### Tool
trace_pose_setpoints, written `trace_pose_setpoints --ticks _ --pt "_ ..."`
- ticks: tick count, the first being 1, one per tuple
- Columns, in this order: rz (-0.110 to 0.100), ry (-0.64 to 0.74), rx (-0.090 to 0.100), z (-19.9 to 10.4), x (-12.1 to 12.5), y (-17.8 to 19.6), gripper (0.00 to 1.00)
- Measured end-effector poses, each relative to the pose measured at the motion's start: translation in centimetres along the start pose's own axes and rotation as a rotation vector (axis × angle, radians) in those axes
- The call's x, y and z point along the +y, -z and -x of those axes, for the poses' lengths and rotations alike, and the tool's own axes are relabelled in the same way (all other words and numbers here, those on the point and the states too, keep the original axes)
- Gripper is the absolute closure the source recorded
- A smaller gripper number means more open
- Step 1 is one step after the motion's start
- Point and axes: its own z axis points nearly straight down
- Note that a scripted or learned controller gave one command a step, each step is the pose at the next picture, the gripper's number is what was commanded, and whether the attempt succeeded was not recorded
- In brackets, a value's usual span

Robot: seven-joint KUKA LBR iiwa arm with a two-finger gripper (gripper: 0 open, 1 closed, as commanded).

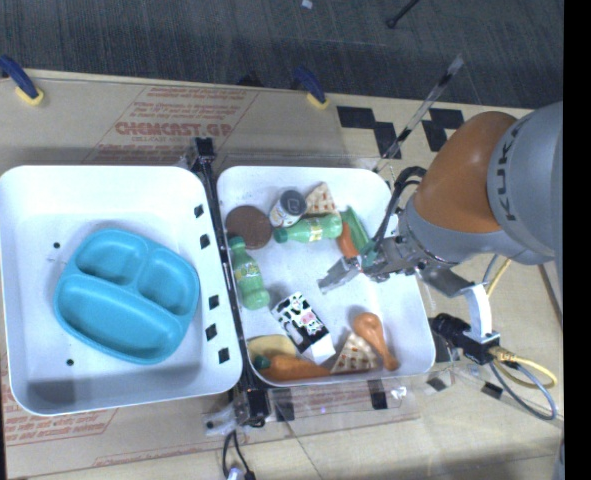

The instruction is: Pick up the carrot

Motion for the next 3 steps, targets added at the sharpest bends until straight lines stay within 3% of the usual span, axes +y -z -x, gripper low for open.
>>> trace_pose_setpoints --ticks 1,2,3 --pt "0.001 0.071 0.000 4.5 -3.4 -9.8 0.00" --pt "0.000 0.081 0.002 4.3 -3.3 -8.8 1.00" --pt "0.000 0.081 0.001 4.3 -3.3 -8.8 0.00"
